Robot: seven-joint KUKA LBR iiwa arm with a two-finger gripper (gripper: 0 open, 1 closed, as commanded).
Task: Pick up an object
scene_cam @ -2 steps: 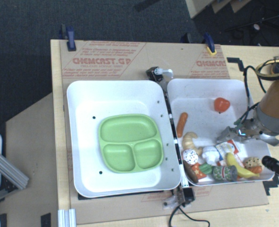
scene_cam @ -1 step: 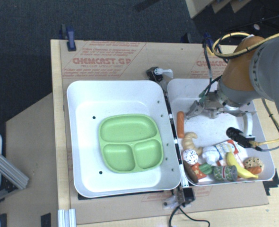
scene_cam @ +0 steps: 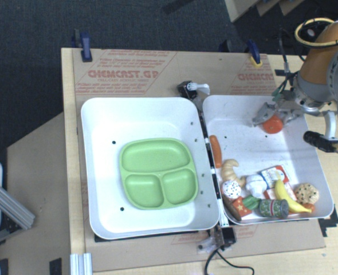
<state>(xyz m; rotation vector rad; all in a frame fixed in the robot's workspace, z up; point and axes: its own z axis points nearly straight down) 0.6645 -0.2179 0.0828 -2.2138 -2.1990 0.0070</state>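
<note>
One green tray [scene_cam: 157, 172] occupies the left bin [scene_cam: 97, 153].

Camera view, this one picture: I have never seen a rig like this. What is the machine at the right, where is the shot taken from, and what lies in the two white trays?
One fixed camera looks down at a slant on a cardboard-covered bench. The grey robot arm with an orange band reaches in from the right; its two-finger gripper sits low over the right shallow white bin, right against a small red-orange round object. Whether that object is actually gripped cannot be told here.

The left shallow white bin holds a light green three-compartment plastic plate. The right bin holds toy food heaped at its near end: an orange carrot-like stick, a yellow banana, a brown cookie and other small pieces.
</note>
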